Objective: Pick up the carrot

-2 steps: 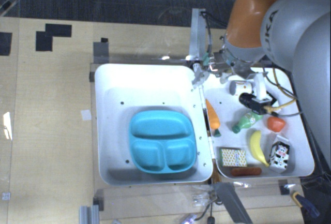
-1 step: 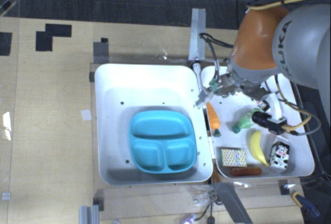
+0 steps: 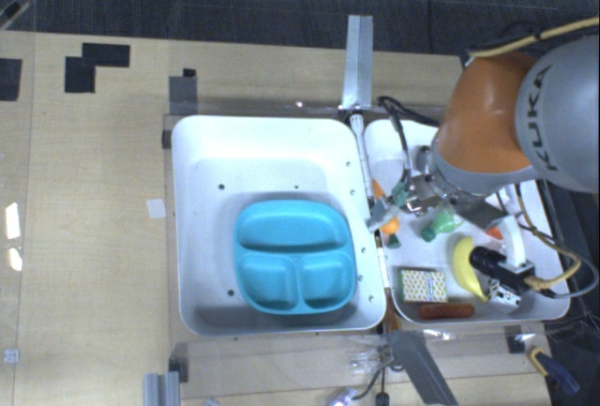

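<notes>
Zero progress we can confirm: the claw [image 3: 398,204] sits low in the right bin [image 3: 539,306] by the carrot [image 3: 388,227], grip unreadable, so lifting's still left.

arm [image 3: 506,127] hides much of right bin [image 3: 525,310].

The carrot [image 3: 389,227] is a small orange piece lying in the right bin [image 3: 525,312], close against that bin's left wall. Little of it shows, so its full shape and which way it points cannot be told. A thinner orange sliver [image 3: 376,189] shows slightly farther back along the same wall; whether it belongs to the carrot is unclear.
</notes>
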Robot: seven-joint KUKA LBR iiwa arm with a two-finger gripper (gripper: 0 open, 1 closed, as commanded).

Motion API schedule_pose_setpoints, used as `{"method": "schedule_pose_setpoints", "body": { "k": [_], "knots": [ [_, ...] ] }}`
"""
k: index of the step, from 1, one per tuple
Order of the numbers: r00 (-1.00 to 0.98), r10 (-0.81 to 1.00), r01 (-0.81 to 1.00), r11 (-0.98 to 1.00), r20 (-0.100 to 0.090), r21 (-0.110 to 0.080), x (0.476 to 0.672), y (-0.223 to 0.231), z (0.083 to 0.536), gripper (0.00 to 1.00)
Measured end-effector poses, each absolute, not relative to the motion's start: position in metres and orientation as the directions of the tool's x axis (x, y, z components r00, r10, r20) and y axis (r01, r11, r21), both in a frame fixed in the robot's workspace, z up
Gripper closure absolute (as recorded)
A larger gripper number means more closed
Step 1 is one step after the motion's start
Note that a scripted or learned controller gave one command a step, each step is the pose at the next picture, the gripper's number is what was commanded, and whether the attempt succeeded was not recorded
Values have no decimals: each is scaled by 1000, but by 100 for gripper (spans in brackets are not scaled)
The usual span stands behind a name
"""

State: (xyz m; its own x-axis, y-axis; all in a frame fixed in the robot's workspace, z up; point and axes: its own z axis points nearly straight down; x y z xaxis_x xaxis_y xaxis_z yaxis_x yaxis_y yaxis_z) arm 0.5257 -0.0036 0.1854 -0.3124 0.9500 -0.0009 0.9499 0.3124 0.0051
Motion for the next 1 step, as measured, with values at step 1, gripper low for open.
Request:
{"method": "schedule_pose_setpoints", "body": {
  "k": [1],
  "knots": [
    [-313,950,950,313,-2,11,527,-3,196,100]
  ]
}}
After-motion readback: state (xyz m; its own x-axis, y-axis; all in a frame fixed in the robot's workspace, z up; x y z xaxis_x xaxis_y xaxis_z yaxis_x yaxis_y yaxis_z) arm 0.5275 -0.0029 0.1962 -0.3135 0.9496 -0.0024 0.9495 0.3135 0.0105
